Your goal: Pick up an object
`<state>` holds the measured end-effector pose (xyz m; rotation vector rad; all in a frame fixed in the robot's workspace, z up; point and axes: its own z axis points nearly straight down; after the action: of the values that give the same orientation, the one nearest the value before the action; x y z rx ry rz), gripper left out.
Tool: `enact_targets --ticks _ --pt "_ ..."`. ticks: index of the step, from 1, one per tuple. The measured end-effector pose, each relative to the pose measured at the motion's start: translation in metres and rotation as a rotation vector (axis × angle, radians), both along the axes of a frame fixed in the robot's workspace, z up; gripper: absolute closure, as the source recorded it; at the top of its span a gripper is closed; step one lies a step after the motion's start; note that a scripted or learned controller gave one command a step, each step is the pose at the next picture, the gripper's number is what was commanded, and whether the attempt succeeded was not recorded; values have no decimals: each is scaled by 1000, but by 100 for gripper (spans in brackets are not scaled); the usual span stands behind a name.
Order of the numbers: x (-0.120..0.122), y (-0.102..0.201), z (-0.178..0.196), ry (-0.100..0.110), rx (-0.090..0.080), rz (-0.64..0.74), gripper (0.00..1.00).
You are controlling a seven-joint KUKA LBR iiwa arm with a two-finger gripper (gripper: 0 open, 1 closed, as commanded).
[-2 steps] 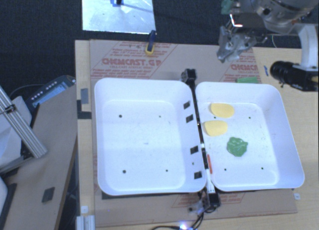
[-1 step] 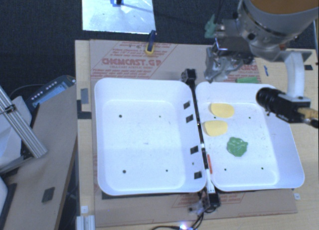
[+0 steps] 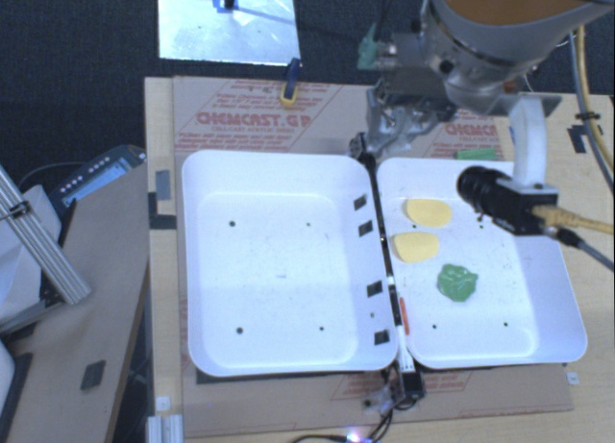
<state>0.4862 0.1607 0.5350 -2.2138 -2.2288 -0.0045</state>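
Observation:
The right bin [image 3: 504,331] holds three small things. Two pale yellow flat pieces lie near its left wall, one [image 3: 428,211] just behind the other [image 3: 416,246]. A crumpled green piece [image 3: 457,282] sits in front of them, towards the middle. My gripper [image 3: 387,136] hangs over the back edge of the bins, where the two meet, well behind the yellow pieces. Nothing can be seen in it. The grey arm with its orange band fills the top right.
The left bin [image 3: 279,268] stands beside the right one, with black clips [image 3: 365,230] along the shared wall. Behind the bins lie a yellow clip [image 3: 288,95] and a shiny metal sheet [image 3: 228,9]. A grey handset [image 3: 96,177] and a metal rail [image 3: 38,249] sit at the left.

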Motion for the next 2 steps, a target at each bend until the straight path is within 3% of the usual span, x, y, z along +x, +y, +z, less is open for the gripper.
enact_targets --ticks 1,2 --pt "0 17 -121 12 -6 -2 100" --pt "-1 77 -134 3 -1 3 100"
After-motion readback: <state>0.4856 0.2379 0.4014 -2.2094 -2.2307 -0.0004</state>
